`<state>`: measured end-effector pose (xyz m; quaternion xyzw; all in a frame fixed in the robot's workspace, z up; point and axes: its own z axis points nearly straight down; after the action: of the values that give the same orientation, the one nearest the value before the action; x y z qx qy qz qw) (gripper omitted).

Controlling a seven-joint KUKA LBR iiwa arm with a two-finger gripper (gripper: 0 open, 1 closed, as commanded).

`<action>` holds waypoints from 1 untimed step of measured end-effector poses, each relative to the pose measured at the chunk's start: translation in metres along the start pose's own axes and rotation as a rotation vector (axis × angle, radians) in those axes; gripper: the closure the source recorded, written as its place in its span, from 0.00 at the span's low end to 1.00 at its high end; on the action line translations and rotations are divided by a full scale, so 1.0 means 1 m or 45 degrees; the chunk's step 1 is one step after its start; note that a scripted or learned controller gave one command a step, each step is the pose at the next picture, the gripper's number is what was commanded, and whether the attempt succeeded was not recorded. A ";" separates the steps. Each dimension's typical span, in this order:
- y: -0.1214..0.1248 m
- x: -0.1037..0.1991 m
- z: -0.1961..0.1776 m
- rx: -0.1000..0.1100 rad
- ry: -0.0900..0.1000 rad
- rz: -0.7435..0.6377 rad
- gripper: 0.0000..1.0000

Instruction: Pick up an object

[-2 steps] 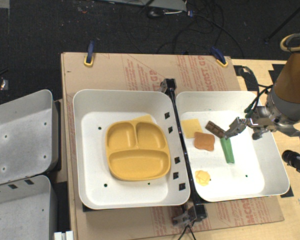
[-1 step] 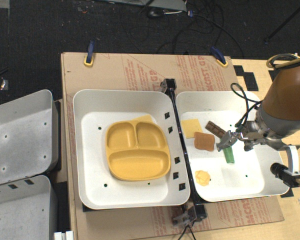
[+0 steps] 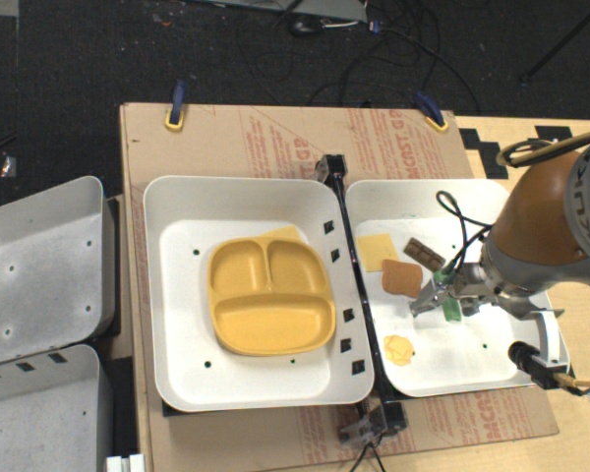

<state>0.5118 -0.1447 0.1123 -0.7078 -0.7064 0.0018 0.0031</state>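
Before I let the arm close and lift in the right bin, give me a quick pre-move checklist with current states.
1. Gripper is over the right bin: ok.
2. Brown piece sits right beside the fingertips, not between them: not ok for a grasp.
3. Fingers open or shut: cannot tell.
4. Nearby clutter: pale yellow square, dark brown piece and small yellow piece lie apart from the gripper: ok.
5. Yellow divided tray lies in the left bin, away from the arm: ok.
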 end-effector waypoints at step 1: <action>0.000 0.001 0.021 -0.005 -0.001 -0.001 0.00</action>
<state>0.5113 -0.1441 0.0909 -0.7076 -0.7066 0.0007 0.0014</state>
